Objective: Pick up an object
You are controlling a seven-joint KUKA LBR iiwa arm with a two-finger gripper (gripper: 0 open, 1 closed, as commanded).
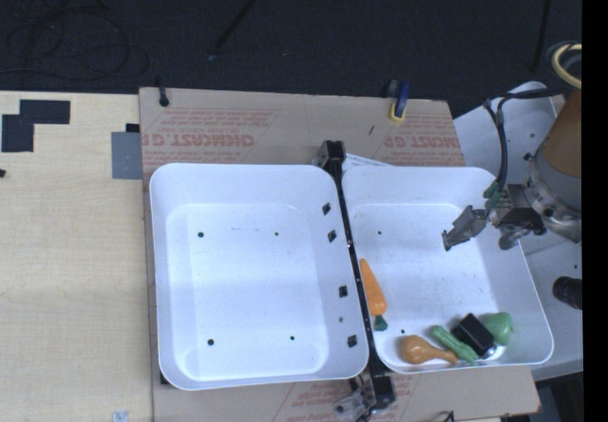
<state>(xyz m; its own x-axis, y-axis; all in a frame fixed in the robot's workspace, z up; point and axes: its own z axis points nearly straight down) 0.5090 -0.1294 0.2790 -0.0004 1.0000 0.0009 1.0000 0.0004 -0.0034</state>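
Camera view from above shows nothing lifted yet: every candidate object lies in the right bin (518, 263), gathered toward its near edge. An orange carrot-shaped toy (371, 288) rests against the left wall of that bin, close to the divider between the two bins. Further along the near edge, toward the near right corner, sits a cluster: a tan pear-shaped piece (421, 349), a green piece (453, 342) touching it, a black block (472, 334) lying over the green one, and a rounded green object (498, 325) just beside the block. The left bin (247, 184) stands beside it on the bench.

So the pick is, by my reading, at its start; the approach, the closing and the lift all remain.

The hand (483, 228) hangs above the right bin's far right part, well apart from the cluster and from the carrot toy. Its two fingers look spread, one dark finger (460, 228) pointing left over the bin floor and the other nearer the bin's right edge. Nothing lies between them, and they appear to touch nothing, though its height over the floor is hard to judge.
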